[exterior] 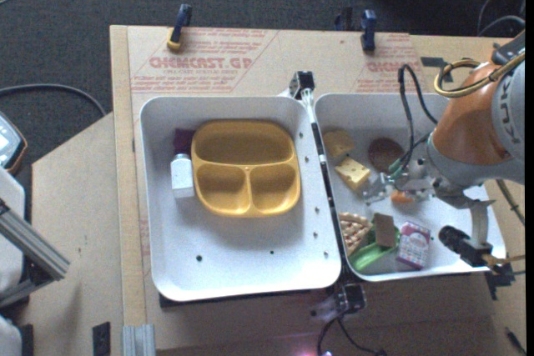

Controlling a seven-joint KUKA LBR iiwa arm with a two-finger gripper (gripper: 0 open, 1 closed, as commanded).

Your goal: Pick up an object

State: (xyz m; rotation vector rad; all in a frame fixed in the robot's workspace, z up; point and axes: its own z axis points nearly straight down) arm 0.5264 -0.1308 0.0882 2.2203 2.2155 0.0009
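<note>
Hovering low in the right bin (467, 108) near the cheese wedge (353, 172), tool (392, 188) state unclear, needing descent onto something graspable.

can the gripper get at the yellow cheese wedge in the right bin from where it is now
Probably yes. The gripper hangs low in the right bin, just beside the cheese wedge, and nothing lies on top of the wedge. A cracker sits close behind it and could get nudged.
</note>
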